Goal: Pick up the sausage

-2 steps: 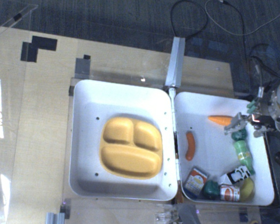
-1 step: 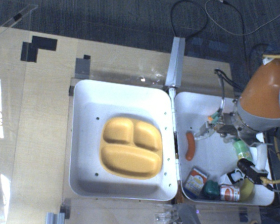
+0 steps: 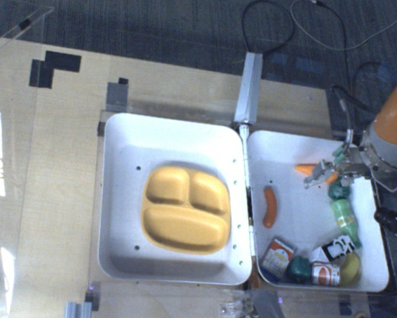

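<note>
1. Gripper [image 3: 321, 176] sits over the upper right part of the right bin [image 3: 295, 149], reaching in from the right; whether it is open or closed cannot be told at this size, and nothing can be made out in its grasp.
2. Just beside the gripper lies a carrot [image 3: 306, 169], its orange tip pointing left; whether the two touch is unclear.
3. Sausage [image 3: 270, 206] lies on the floor of the right bin near its left wall, lengthwise up and down the view; it is well apart from the gripper, with bare white floor between them.
4. Below the gripper a green bottle [image 3: 343, 212] rests along the right side of the same bin; further down sit a black-and-white item [image 3: 338, 248], a yellow fruit [image 3: 349, 267], a red-and-white can [image 3: 326, 275], a dark green object [image 3: 299, 269] and a small carton [image 3: 278, 258], crowded along the lower edge.
5. Left bin [image 3: 122, 182] holds a yellow divided tray [image 3: 186, 208] with three compartments, lying near its middle.
</note>
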